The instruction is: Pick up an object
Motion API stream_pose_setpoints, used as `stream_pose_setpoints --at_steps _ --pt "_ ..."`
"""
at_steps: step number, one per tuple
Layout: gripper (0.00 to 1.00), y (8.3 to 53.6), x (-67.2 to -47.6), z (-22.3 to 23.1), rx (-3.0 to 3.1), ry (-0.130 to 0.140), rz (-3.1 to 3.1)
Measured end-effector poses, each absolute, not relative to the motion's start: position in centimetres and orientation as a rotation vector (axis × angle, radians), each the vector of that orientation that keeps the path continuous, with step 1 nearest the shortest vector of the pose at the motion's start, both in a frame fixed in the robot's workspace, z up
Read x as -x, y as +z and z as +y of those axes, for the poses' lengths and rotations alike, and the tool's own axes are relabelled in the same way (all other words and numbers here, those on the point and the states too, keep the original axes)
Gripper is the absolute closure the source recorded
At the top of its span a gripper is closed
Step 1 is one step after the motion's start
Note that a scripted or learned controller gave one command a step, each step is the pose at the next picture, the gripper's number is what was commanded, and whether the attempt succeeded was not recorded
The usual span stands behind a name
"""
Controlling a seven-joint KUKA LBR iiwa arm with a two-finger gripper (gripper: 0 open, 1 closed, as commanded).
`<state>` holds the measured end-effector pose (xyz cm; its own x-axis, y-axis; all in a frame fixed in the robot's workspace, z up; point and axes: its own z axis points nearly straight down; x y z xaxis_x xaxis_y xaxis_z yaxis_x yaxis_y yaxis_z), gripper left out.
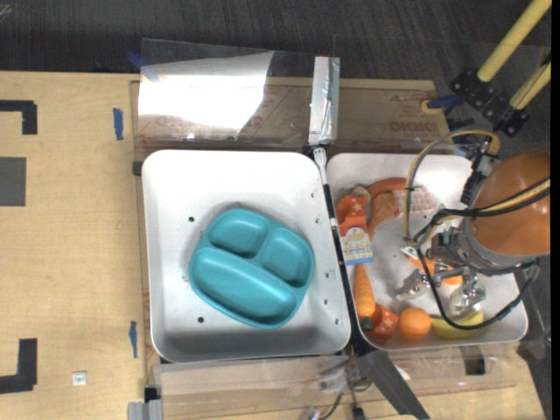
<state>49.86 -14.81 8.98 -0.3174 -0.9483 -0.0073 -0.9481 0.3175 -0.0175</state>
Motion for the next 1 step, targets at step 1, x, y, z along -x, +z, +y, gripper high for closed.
stream_pose_setpoints --at_steps 1 --pt "0.00 9.04 -49.87 -13.49 1.876 -0.020 2.506"
